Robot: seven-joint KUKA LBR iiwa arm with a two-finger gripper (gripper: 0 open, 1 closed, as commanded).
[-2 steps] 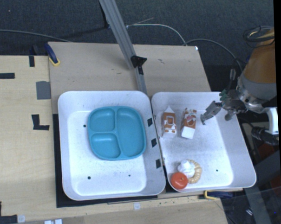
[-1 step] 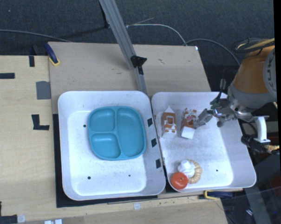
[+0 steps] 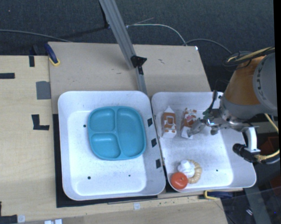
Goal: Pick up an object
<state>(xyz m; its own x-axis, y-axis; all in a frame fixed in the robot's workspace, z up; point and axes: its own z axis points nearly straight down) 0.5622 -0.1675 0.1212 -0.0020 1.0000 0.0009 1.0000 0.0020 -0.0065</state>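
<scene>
— Where is the two-finger metal gripper (image 3: 197, 126) seen, and how are its fingers set?

— It is seen low over the right-hand shallow white bin (image 3: 227, 177), reached in from the right by the grey arm with the orange band (image 3: 244, 88). Its tips are placed against the lower edge of a small crumpled white packet with red-brown print (image 3: 189, 118). Whether the fingers are apart or pressed together cannot be told, as they are blurred against the packet.

— What else is found near it?

— Just to the left of that packet, a second white packet with red-brown print (image 3: 168, 122) is laid flat, apart from the first. Nearer the front wall of the same bin, a round orange-red ball (image 3: 179, 180) is seen touching a tan ring-shaped piece with a white lump on it (image 3: 190, 169).

— And the other bin?

— In the left-hand shallow white bin (image 3: 74, 181), a light blue plastic plate with three compartments (image 3: 116, 132) is set. Both bins are borne by a pale wooden bench (image 3: 20, 137).
</scene>
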